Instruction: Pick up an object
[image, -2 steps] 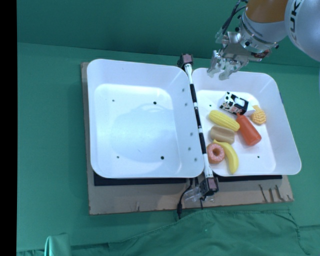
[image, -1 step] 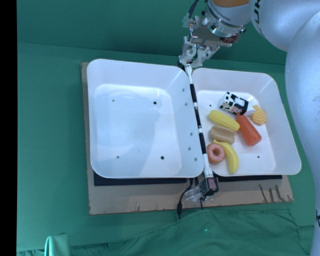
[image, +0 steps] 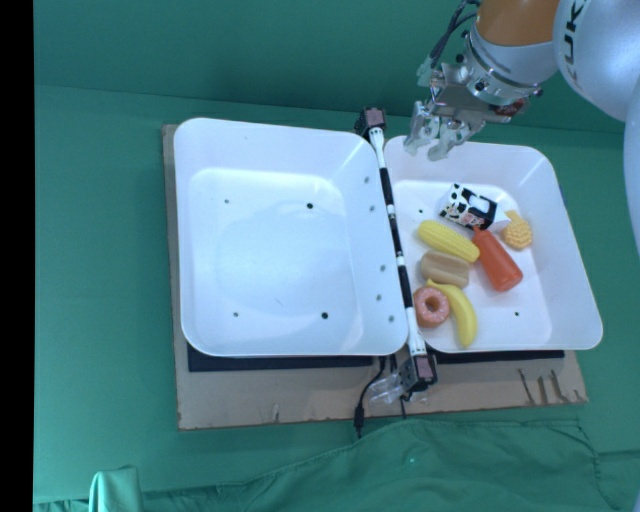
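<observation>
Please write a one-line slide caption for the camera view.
Two-finger gripper hovers over the far edge of the right white bin, which holds toy foods including a yellow banana and pink-frosted doughnut.

Setting: robotics laboratory, test station. Evidence: worktop (image: 100, 250) draped wholly in green cloth, with a green backdrop along its far edge; two shallow white bins (image: 280, 235) side by side on a cardboard sheet (image: 300, 405) over a dark mat; a black-and-white marked bar (image: 395, 240) with cabling between the bins; plastic toy food (image: 470, 260) as sample stock; a grey-and-orange industrial arm (image: 560, 35) at the far right corner.
</observation>
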